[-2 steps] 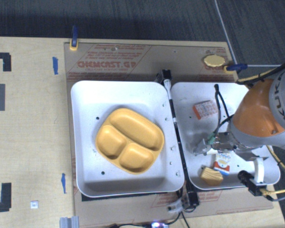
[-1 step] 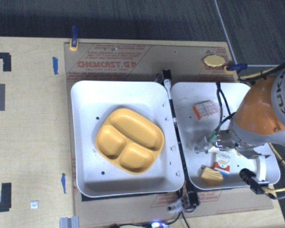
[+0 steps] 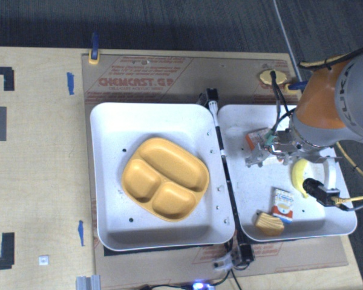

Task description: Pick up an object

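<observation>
You have two white bins: the left bin (image 3: 106, 162) holds one yellow tray (image 3: 164, 177), and the right bin (image 3: 245, 198) holds three things (a banana (image 3: 299, 175), a small carton (image 3: 283, 203), a bread piece (image 3: 269, 223)). The gripper (image 3: 258, 151) hangs over the right bin's upper left; its fingers look spread, with nothing between them.

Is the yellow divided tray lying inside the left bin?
Inside: the yellow tray lies flat on the left bin floor, within its walls.

Open floor left of the banana (image 3: 299, 175), box (image 3: 283, 203) and bread (image 3: 269, 223).
</observation>
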Motion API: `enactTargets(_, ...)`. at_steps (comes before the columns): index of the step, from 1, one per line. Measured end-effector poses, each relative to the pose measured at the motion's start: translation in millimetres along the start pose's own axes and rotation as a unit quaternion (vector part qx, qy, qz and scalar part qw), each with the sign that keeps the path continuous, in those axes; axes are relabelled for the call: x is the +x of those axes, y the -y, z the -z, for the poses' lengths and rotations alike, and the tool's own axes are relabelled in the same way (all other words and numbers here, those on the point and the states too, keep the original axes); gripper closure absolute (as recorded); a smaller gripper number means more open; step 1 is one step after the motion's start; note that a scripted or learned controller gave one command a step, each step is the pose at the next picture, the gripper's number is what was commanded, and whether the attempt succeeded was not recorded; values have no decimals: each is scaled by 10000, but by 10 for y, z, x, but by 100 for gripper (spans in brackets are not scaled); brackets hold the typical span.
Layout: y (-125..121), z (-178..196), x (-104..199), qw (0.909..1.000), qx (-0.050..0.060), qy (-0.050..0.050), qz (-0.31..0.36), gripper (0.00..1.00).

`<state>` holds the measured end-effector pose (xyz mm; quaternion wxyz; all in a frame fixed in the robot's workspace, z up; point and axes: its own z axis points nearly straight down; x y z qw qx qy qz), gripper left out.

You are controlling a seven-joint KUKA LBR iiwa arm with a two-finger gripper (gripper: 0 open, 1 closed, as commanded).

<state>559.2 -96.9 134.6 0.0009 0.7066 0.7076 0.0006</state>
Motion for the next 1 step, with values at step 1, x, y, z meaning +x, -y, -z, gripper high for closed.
enactTargets(1,146,502,1058,10000,3,-6,3,100)
